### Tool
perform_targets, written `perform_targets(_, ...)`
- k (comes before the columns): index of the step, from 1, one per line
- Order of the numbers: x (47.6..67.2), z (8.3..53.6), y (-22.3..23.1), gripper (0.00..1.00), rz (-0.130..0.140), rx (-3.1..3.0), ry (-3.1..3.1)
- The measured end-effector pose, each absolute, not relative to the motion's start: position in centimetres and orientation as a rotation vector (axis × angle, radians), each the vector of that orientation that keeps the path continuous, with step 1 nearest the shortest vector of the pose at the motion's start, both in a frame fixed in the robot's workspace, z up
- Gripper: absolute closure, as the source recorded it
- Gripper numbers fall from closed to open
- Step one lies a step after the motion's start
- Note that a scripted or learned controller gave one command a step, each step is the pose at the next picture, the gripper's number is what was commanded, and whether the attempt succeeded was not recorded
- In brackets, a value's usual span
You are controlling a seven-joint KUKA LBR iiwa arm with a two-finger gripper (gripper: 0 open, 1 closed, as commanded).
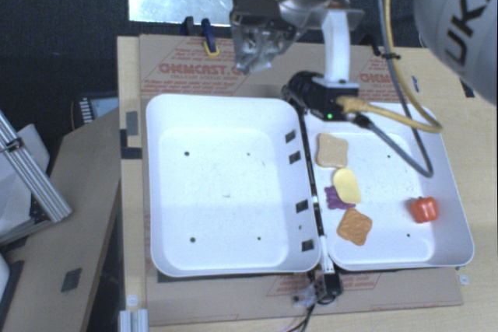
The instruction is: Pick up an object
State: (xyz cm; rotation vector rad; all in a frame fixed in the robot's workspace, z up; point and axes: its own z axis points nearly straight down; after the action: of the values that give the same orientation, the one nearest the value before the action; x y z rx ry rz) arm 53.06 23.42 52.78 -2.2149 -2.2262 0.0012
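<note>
While nothing has been lifted yet, you can read the whole job as still ahead of you. Start at the left bin (218, 190): its floor carries only a few dark dots, so no pick is on offer there. Above its far edge hangs the gripper (255, 50), up over the cardboard sheet (187, 66) and well apart from every object. Its metal fingers look bunched together, but they blur into the hardware behind, so you cannot tell whether they are parted or closed; nothing shows between them.

Move across the divider to the right bin (443, 245), where all the candidates lie. Nearest the divider is a small row running from far to near: a tan bread-like slice (332, 151), a yellow piece (347, 186) with a purple piece (335, 199) tucked against its left edge, then an orange waffle-like piece (354, 226). The bread slice lies flat, long axis running away from you. The yellow piece is oval, long axis tilting from far-left to near-right. The orange piece sits as a diamond, with no clear long axis. Further right, alone near the bin wall, is a small red pepper-like object (424, 209), compact, its heading too small to judge.

What remains, in my judgement: travel right, descend over one item, close, lift.
</note>
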Motion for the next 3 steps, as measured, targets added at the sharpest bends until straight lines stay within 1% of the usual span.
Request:
perform_targets(1, 48.5, 53.5, 19.4, 1.0, 0.001, -2.22, -2.221)
perform_targets(2, 48.6, 40.1, 23.6, 1.0, 0.014, -2.211, -2.226)
perform_targets(3, 48.4, 17.4, 23.3, 1.0, 0.018, -2.218, -2.218)
